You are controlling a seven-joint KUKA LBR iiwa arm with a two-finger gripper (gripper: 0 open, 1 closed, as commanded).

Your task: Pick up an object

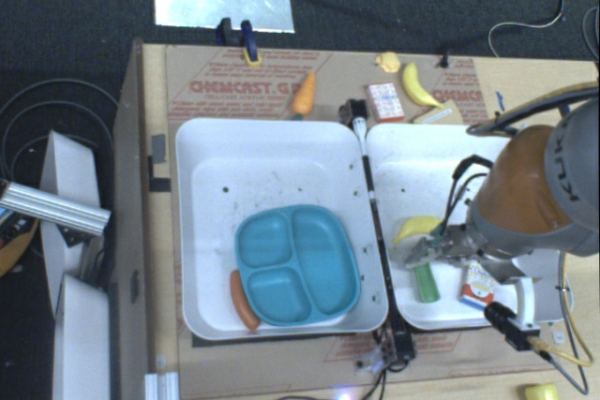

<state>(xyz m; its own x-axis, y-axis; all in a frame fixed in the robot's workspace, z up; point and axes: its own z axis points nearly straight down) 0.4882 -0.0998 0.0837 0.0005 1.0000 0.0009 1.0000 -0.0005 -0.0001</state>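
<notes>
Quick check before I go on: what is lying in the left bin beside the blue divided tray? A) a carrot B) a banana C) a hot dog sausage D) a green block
C: a reddish-orange hot dog sausage lies against the lower left edge of the blue divided tray in the left bin.
</notes>
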